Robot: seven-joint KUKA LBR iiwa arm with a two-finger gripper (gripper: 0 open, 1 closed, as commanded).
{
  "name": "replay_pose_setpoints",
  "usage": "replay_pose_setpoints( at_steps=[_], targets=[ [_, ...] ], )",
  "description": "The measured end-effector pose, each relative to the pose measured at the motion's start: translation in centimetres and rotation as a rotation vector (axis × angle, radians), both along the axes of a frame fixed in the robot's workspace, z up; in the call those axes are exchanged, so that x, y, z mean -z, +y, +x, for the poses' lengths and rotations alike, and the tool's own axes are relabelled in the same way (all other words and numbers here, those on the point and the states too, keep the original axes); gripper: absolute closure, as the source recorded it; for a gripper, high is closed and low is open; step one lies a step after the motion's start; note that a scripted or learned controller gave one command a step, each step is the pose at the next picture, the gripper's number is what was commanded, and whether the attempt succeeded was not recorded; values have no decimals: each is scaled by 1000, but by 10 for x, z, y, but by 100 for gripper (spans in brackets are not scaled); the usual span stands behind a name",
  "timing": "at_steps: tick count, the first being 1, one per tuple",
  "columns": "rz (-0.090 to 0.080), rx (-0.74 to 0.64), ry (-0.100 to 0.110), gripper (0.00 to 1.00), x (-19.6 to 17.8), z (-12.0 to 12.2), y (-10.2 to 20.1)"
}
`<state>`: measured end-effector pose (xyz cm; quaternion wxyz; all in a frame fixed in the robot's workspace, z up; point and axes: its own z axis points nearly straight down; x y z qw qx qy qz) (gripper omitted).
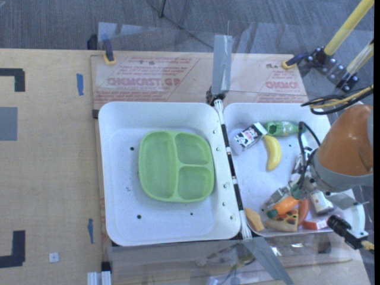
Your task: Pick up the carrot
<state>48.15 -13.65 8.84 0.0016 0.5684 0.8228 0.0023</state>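
The carrot [285,205] is lying in the near right part of the right bin [255,159], among a cluster of toy food next to a red piece [303,212], its long axis slanting up toward the right. The claw [298,186] is hanging just above and right of it, nearly touching. Whether the claw is apart or together I cannot tell, as the wrist is covering it.
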Motion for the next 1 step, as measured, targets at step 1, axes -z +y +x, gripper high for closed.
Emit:
replay_pose_setpoints(
  at_steps=[1],
  targets=[
    [-8,3,-12,100,-11,3,-3]
  ],
)
